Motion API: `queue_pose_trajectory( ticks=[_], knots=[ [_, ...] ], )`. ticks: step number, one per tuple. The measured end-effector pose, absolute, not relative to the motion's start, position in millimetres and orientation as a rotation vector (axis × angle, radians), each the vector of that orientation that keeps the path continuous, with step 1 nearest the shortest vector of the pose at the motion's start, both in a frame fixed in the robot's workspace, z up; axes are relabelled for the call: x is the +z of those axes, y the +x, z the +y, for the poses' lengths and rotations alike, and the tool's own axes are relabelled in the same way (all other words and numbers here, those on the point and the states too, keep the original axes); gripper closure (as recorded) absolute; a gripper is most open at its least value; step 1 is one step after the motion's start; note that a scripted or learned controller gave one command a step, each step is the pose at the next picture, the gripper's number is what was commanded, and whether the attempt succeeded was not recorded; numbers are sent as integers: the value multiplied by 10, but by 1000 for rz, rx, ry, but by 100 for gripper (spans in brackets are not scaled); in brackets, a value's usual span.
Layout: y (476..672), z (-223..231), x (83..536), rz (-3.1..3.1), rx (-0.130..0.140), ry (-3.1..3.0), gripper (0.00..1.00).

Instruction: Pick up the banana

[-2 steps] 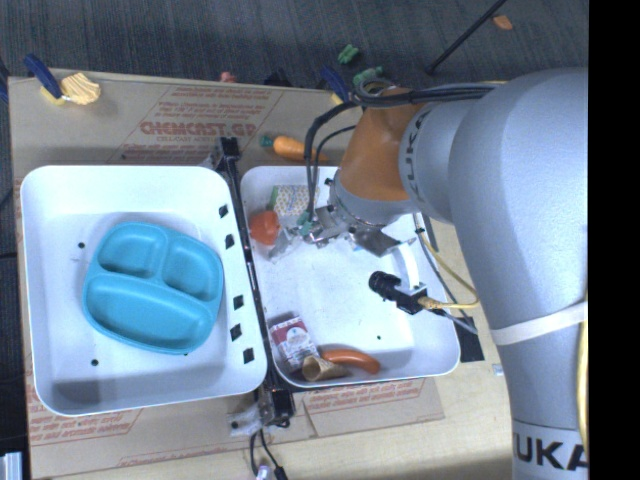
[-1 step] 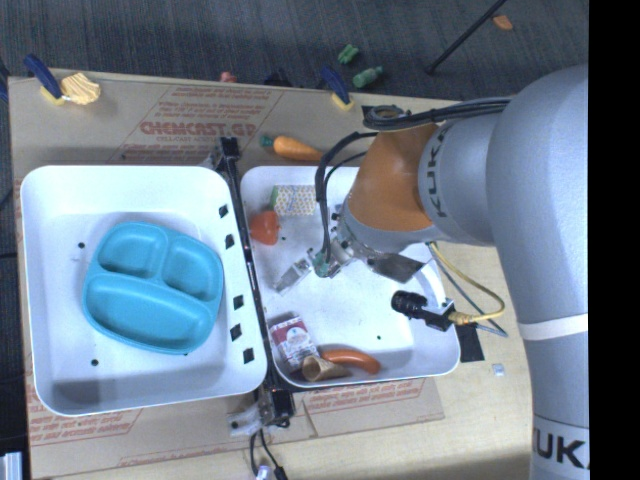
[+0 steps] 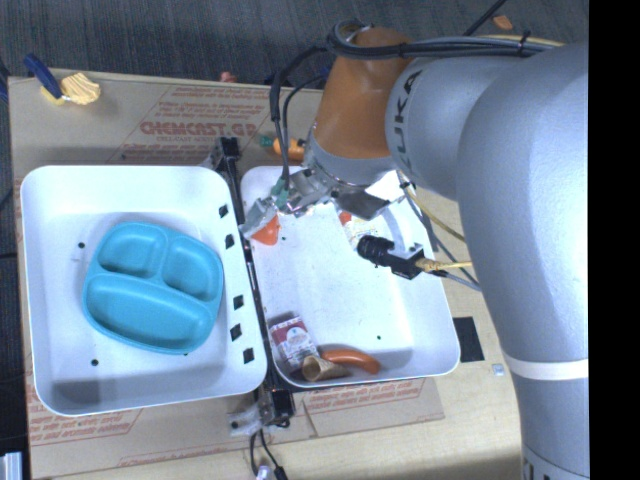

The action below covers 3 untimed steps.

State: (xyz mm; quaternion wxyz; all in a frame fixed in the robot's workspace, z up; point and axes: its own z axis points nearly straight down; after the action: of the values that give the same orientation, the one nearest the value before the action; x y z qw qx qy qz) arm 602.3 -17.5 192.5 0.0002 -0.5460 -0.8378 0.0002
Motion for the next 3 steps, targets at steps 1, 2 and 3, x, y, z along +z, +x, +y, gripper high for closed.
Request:
queue_pose_trajectory(
  ticks=[1,2,3],
  knots=[
    [5439,-1177,999,-2782,4,-1451,0],
    [6127,-332,1931,-2857,-1,-1311,0],
    [5851,960,1029,-2886,2,-1242,0]
  ],
)
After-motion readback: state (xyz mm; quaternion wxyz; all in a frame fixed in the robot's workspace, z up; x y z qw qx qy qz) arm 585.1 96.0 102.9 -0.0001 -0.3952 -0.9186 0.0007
